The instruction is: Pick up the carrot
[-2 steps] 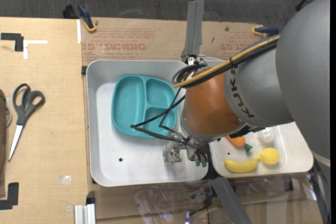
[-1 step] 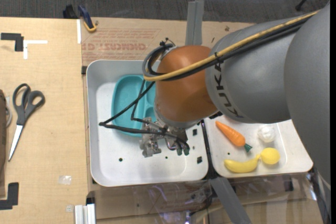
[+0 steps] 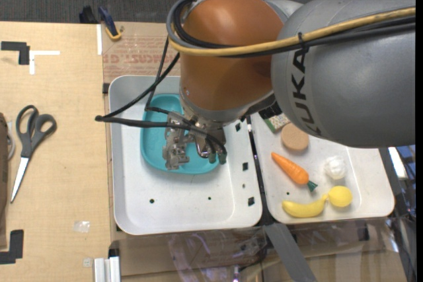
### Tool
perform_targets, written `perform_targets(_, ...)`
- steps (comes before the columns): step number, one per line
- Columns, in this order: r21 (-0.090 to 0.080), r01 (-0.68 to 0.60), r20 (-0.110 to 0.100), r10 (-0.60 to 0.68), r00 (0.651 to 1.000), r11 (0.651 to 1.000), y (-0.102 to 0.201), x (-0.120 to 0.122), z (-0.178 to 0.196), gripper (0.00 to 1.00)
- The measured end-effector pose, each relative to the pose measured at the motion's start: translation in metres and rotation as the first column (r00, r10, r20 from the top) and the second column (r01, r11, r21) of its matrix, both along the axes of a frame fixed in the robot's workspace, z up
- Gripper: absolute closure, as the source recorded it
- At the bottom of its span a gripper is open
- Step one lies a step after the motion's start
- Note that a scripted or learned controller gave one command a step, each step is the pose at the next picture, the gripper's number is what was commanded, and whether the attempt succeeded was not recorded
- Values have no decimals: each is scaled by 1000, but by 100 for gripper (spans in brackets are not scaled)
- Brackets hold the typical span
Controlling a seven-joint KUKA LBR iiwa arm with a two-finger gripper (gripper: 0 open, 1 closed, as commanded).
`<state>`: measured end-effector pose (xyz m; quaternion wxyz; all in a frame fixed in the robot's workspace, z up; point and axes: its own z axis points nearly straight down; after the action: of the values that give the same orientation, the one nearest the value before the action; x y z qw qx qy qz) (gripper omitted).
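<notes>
The orange carrot (image 3: 291, 168) with a green stalk end lies slantwise in the right bin (image 3: 383, 208), near its middle. My gripper (image 3: 193, 150) hangs over the left bin (image 3: 172, 208), above a teal dish (image 3: 155, 148), well to the left of the carrot and apart from it. Its fingers (image 3: 175, 152) stand apart, so it is open with nothing between them. The arm's big orange and grey body covers the back of both bins.
In the right bin a tan round piece (image 3: 295, 140) lies just behind the carrot, with a white lump (image 3: 335, 168), a lemon (image 3: 340, 197) and a banana (image 3: 304, 208) to its right and front. Scissors (image 3: 30, 135) lie on the wooden bench at left.
</notes>
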<state>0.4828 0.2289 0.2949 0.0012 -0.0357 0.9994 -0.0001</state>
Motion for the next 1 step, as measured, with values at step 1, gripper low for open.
perform_targets(1, -1, 101, -2, -101, 995, 995, -1, 1, -28, 100)
